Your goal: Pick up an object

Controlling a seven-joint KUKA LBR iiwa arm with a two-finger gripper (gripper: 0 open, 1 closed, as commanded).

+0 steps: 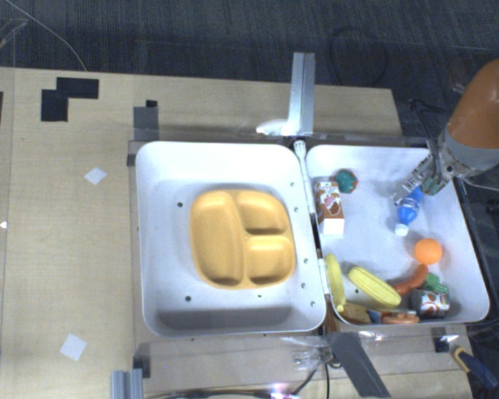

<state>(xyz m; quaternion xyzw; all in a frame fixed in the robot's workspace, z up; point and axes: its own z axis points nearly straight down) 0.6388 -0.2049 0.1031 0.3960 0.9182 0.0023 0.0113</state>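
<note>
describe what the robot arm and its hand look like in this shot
The arm enters from the right as a rounded, bulky body: a broad orange band above a pale grey wrist section. Beyond the wrist sits the hand, small and metallic grey, built of thin angular pieces that look mechanical rather than smooth. Dark cables lie on the bench close to the arm. No lettering or markings can be made out on it.

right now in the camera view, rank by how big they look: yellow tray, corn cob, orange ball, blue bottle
1. yellow tray, by far the largest
2. corn cob
3. blue bottle and orange ball: they look about alike, so I won't rank them.
</note>
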